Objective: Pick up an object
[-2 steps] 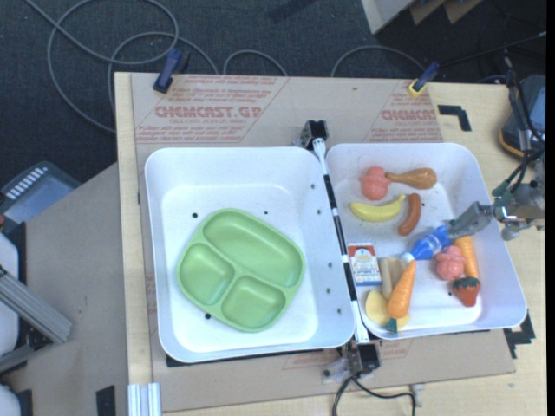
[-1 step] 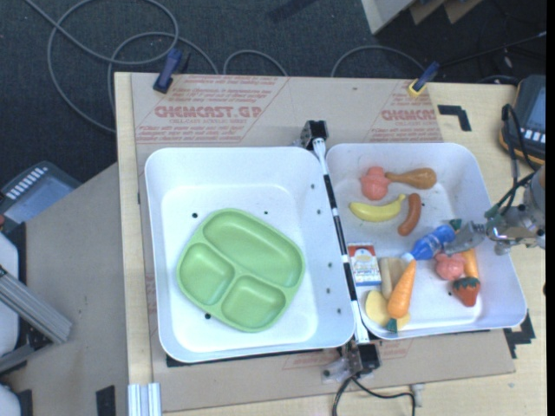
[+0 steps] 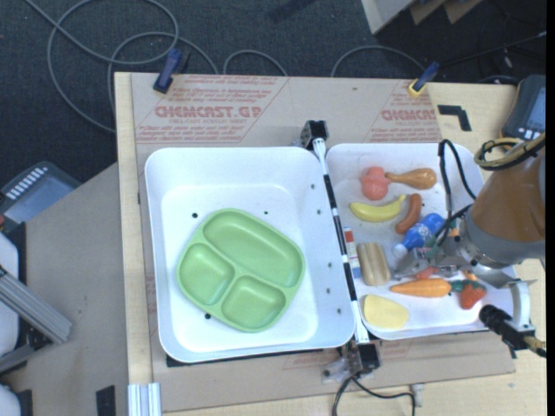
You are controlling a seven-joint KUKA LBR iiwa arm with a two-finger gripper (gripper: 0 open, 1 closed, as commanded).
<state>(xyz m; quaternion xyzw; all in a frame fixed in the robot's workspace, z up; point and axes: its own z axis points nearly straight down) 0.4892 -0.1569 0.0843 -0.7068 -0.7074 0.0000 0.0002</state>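
Several toy foods crowd the right bin (image 3: pixel 395 156) — the carrot (image 3: pixel 422 289) lies nearest the gripper (image 3: pixel 434 254), whose jaws I cannot tell open or closed — so centre squarely over its middle, clear of neighbours, before closing.

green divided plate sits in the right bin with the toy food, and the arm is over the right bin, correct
Not quite. The camera view shows the green divided plate alone in the left bin, not the right one. The toy food, such as the banana and carrot, lies in the right bin, where the arm reaches.
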